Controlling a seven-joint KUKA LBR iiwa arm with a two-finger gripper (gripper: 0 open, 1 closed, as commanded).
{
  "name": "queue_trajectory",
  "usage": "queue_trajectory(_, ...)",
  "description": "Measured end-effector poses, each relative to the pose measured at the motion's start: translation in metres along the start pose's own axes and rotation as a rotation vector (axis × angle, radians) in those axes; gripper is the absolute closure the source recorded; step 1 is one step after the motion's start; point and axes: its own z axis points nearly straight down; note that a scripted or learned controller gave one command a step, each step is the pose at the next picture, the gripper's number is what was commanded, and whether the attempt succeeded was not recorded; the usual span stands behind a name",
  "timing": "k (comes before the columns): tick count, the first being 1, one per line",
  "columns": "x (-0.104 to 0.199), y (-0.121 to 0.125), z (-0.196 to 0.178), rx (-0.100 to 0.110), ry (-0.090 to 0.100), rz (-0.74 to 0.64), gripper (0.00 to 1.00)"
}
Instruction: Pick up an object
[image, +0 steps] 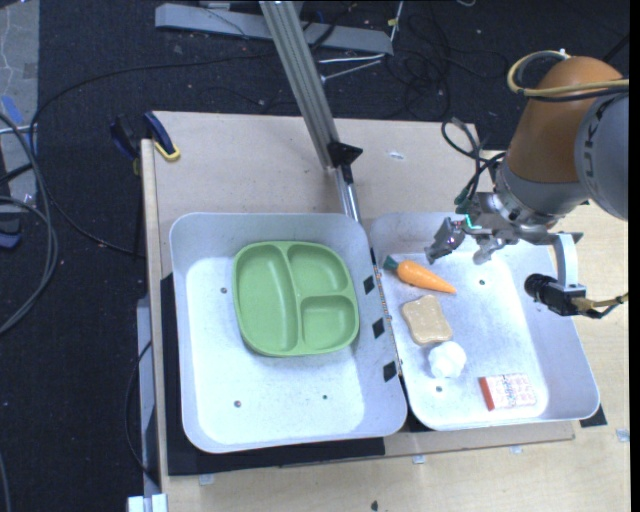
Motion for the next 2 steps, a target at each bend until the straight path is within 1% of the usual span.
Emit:
queue_trajectory(1,0.0,0.001,-0.001,-0.003,-0.001,0.0,0.0)
queue_trajectory(2,0.002,-0.003,0.042,0.0,-0.001,0.001,0.0)
